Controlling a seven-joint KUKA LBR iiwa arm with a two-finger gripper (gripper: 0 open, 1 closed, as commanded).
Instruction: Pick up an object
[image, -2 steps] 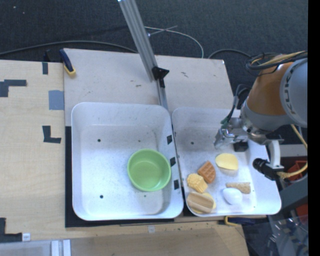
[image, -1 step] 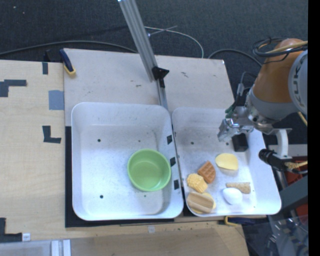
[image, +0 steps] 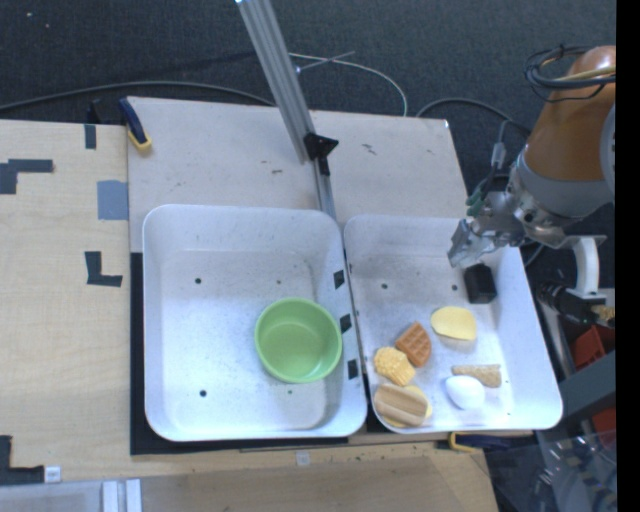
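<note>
Over the right-hand shallow white bin (image: 520, 300), the grey arm's two-finger gripper (image: 468, 246) hangs above bare floor near the upper rim; whether it is clenched or released, I cannot tell. Toy foods cluster lower down: a yellow disc (image: 454, 324), brown waffle (image: 414, 344), white egg (image: 464, 391). A green plastic bowl (image: 297, 340) sits in the left bin (image: 180, 300).

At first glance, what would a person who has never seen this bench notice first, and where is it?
The bright green bowl draws the eye first; it sits alone near the front right corner of the left bin. Next comes the cluster of small toy foods in the front of the right bin: a waffle, a corn piece, a hot dog and a white egg. The gripper hangs over that bin's far right side.
</note>
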